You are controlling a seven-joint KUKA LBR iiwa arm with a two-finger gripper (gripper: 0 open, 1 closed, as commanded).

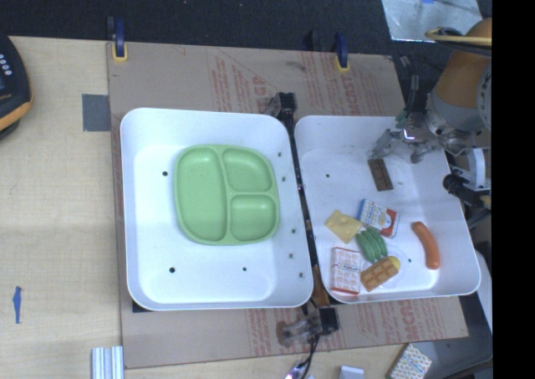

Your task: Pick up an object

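Observation:
My gripper (pixel 406 148) hangs over the back of the right bin (pixel 334 143), its two fingers spread open with nothing between them. A small brown bar (pixel 380 174) lies flat on the bin floor just in front of and left of the fingers, apart from them. Nearer the front lie a yellow cheese wedge (pixel 342 224), a colourful packet (pixel 378 216), a green pickle (pixel 371 244), a waffle piece (pixel 380 272), a red-and-white packet (pixel 346 269) and an orange sausage (pixel 426 244).
The left bin (pixel 142 202) holds a green divided plate (pixel 226 194). The bins stand on a cardboard sheet (pixel 209 76) clamped at the back. A black and yellow device (pixel 10 80) sits at the far left of the bench.

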